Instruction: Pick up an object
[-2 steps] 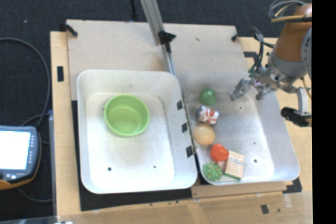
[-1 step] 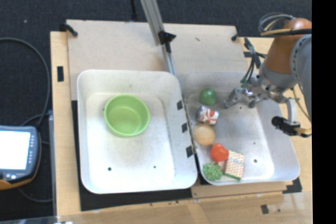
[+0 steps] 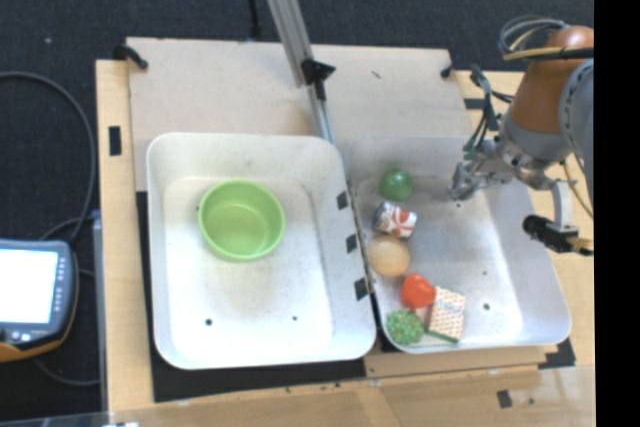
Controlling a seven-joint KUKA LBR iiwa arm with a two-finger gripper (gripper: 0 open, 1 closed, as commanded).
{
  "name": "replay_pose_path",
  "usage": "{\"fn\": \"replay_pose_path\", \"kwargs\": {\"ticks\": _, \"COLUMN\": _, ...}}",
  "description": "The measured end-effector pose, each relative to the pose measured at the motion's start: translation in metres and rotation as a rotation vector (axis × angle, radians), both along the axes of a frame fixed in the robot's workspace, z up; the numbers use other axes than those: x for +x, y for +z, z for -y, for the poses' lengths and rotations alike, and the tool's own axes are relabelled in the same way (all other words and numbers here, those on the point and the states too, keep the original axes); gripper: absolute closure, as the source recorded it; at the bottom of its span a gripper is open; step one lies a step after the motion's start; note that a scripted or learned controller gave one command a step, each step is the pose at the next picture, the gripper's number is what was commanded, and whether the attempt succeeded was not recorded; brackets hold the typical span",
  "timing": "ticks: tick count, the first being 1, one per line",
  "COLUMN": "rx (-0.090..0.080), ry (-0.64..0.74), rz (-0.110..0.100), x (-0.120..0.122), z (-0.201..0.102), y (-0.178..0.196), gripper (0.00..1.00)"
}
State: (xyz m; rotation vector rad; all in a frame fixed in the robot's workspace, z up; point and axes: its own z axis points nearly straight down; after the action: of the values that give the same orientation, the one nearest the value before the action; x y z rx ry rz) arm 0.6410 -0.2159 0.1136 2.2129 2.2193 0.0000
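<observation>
While clustered along the left wall of the right bin (image 3: 520,295), sit well apart from the claw (image 3: 464,181): green ball (image 3: 397,184) farthest back, crumpled red-and-white can (image 3: 395,220) just in front of it, tan ball (image 3: 389,258) next and touching or nearly touching that wall, then red piece (image 3: 418,291), patterned packet (image 3: 447,313) and green leafy piece (image 3: 405,326) crowded into the near left corner. Leaves the right half of that bin's floor open. Hangs over the far part of the same bin, right of the green ball and not touching it, nothing seen between the tips; cannot tell whether open or closed at this size. Reaches in from the right on a grey arm (image 3: 545,130) with orange band above the wrist. Lies side by side with the left bin (image 3: 180,315), rims meeting along a row of dark clips. Holds a single green bowl (image 3: 241,220), upright, toward the back left, with bare white floor around it. Rest both on a pale wooden desk (image 3: 220,85), bare board behind them, dark carpet beyond its edges. Rises from behind the bins a slanted metal post (image 3: 285,5). Sits at the lower left, off the desk, a handheld screen unit (image 3: 35,295) with cable.
</observation>
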Motion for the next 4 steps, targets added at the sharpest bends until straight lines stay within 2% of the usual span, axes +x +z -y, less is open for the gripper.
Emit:
{"fn": "replay_pose_path", "kwargs": {"ticks": 2, "rx": 0.003, "ry": 0.002, "rz": 0.001, "x": 0.002, "z": -0.003, "y": 0.09, "gripper": 1.0}}
{"fn": "replay_pose_path", "kwargs": {"ticks": 3, "rx": 0.004, "ry": 0.003, "rz": 0.0, "x": 0.003, "z": -0.001, "y": 0.122, "gripper": 1.0}}
{"fn": "replay_pose_path", "kwargs": {"ticks": 4, "rx": 0.006, "ry": 0.003, "rz": -0.005, "x": 0.004, "z": -0.051, "y": 0.114, "gripper": 1.0}}
